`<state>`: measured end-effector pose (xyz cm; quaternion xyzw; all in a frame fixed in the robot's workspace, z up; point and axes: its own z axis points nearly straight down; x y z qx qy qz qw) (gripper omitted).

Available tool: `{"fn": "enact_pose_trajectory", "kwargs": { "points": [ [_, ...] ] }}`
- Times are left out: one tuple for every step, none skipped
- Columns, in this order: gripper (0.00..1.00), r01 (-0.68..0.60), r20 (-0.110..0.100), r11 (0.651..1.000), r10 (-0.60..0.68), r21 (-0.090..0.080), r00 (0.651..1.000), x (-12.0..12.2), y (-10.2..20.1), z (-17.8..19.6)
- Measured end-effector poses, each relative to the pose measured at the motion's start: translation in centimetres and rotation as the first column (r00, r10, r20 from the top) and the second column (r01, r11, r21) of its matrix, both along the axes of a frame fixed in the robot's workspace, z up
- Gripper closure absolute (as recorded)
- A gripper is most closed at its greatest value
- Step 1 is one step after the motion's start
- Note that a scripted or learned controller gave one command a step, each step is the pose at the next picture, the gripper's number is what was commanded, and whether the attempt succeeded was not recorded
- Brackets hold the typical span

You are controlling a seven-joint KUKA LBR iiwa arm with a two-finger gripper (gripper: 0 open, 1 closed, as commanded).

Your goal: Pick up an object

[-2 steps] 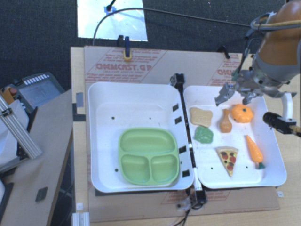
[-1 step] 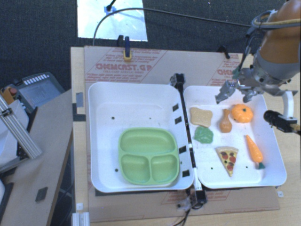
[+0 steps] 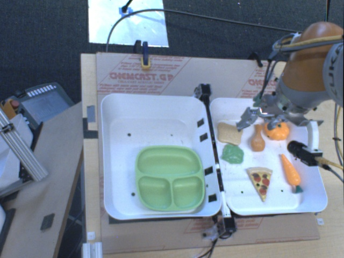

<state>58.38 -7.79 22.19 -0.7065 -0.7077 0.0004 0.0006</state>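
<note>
The gripper (image 3: 264, 117) hangs over the right bin (image 3: 317, 198), near the bread slice (image 3: 229, 134) and the orange fruit (image 3: 277, 131); I cannot tell its state, and it holds nothing visible

Arm (image 3: 314, 63): cut off at right edge. Orange fruit (image 3: 278, 131): partly hidden under gripper (image 3: 263, 116); finger state indiscernible.

A green three-compartment tray (image 3: 169, 177) lay in the left white bin (image 3: 115, 144), toward its near edge. Under both bins sat a printed cardboard sheet (image 3: 161, 74) on the worktop (image 3: 88, 90). A yellow clamp (image 3: 145, 55) gripped the sheet's far edge. Beyond it a shiny metal plate (image 3: 129, 15) lay on dark carpet (image 3: 43, 31).
</note>
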Motion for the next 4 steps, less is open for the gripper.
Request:
{"fn": "enact_pose_trajectory", "kwargs": {
  "points": [
    [0.0, 0.001, -0.002, 1.0, -0.001, 0.0, 1.0, -0.6, -0.5, -6.0],
    [0.0, 0.001, -0.001, 1.0, -0.001, 0.0, 1.0, -0.2, -0.8, -10.3],
    [1.0, 0.0, 0.004, 1.0, 0.0, -0.001, 1.0, -0.1, -0.8, -9.0],
    [1.0, 0.002, 0.007, 1.0, -0.002, -0.001, 1.0, -0.5, -1.4, -2.8]
  ]
}}
